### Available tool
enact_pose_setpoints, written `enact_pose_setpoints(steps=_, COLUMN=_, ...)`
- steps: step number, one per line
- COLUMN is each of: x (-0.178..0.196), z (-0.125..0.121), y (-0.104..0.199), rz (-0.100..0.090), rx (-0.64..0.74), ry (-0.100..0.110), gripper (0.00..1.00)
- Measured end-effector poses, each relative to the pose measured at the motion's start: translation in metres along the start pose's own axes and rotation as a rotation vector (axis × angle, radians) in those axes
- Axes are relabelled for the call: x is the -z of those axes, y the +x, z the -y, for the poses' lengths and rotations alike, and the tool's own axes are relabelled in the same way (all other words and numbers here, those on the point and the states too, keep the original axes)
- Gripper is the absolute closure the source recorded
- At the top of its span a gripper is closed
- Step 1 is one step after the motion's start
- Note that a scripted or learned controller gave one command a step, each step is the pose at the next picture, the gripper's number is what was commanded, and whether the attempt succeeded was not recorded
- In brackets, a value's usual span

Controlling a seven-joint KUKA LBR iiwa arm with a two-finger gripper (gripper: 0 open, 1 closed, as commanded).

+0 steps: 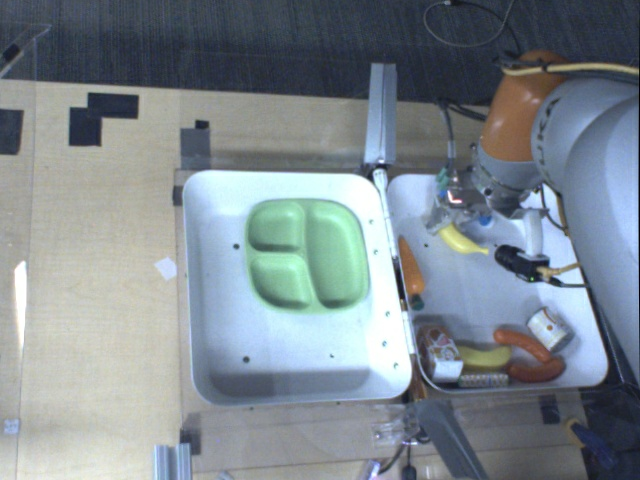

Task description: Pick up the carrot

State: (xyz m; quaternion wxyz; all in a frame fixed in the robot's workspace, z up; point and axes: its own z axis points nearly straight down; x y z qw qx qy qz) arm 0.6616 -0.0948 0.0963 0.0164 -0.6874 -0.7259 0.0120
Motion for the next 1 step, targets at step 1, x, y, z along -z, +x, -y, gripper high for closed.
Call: enact_pose_setpoints(steps=1, x=0.0909, z=-0.0059, y=0.0173, rz=0.004, rx=-0.169, ry=-0.047, gripper=1.00)
